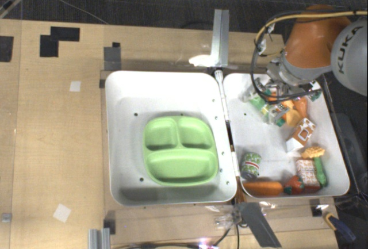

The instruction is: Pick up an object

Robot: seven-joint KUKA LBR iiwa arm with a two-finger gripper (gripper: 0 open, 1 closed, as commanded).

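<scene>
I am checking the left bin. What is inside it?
The left bin holds a green divided plate, lying flat. Whatever is under the plate is hidden.

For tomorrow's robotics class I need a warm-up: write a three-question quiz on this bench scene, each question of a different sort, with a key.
1. True or false: the green divided plate lies in the left bin.
2. Multiple choice: the arm hangs over which part of the right bin? A) near corner B) far end C) outside it
3. Fill in: the long orange carrot lies along the right bin's ____ wall.

Key:
1. True
2. B
3. Near (the bottom edge in the camera view), just below the small round can
</scene>
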